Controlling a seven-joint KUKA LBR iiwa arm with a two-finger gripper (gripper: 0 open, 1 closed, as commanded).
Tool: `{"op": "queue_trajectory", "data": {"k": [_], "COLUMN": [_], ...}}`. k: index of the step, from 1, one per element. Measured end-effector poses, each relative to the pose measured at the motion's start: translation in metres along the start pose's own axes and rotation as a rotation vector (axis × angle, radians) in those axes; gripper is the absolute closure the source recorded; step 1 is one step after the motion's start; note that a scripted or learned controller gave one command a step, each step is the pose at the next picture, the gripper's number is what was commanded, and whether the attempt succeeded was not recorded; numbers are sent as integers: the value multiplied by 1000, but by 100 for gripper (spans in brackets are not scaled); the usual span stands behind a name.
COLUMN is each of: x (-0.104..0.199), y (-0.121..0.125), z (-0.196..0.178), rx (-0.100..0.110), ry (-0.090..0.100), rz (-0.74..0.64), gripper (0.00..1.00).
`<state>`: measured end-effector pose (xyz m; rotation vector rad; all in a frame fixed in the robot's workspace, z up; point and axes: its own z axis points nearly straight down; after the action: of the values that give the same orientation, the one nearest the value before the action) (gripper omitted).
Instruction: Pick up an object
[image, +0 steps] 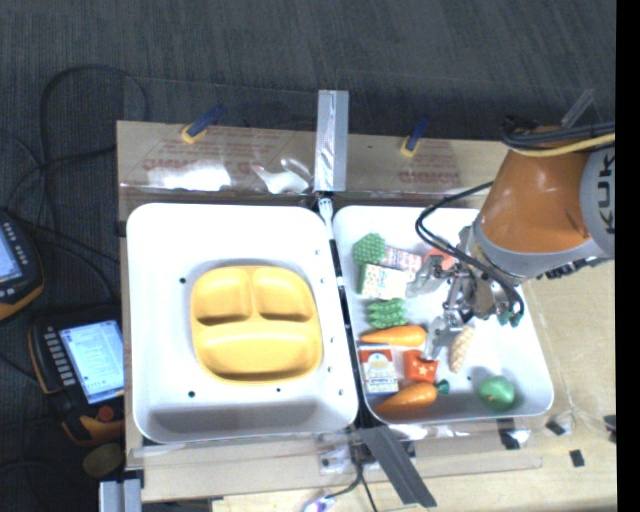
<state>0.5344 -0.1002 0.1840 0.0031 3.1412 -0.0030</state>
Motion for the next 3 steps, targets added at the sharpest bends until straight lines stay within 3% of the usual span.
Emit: {"op": "queue_trajectory", "data": {"k": [1, 2, 3], "x": [29, 34, 37], "y": [-2, 3, 3], "z": [86, 89, 89], "rx": [0, 4, 5], "ry": [-11, -37, -45], "rz": [47, 92, 97], "gripper": [0, 0, 0]}}
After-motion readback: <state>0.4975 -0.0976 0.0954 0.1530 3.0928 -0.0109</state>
